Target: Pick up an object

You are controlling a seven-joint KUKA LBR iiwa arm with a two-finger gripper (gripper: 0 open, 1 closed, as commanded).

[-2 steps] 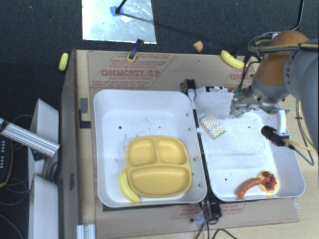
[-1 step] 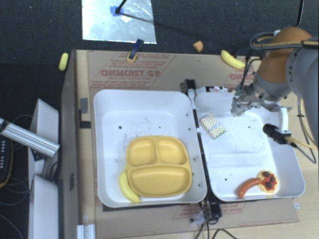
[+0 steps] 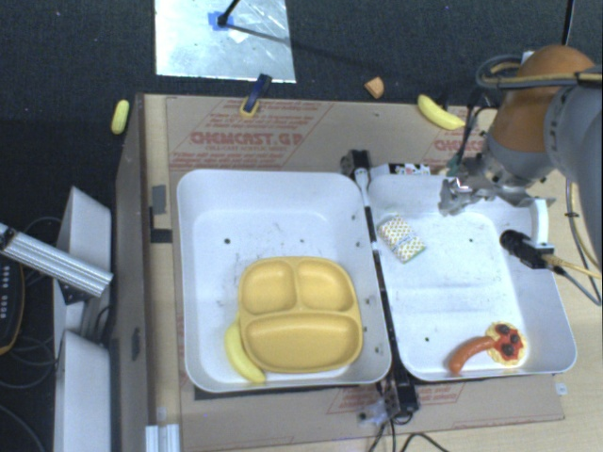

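In the right bin (image 3: 528,281) a small white packet with a dotted pattern (image 3: 400,237) lies near the left wall. An orange sausage (image 3: 468,351) and a little pizza slice toy (image 3: 507,342) rest at the front right corner. My gripper (image 3: 456,196) hangs over the back edge of that bin, right of and behind the packet, with nothing seen between its fingers. In the left bin (image 3: 203,252) sits a yellow divided plate (image 3: 300,312), and a yellow banana (image 3: 241,354) lies against its front left side.
Another banana (image 3: 439,112) and a small orange block (image 3: 375,87) lie on the cardboard behind the bins. A yellow piece (image 3: 120,116) sits off the cardboard's left corner. The grey arm with its orange band (image 3: 537,121) comes in from the upper right.
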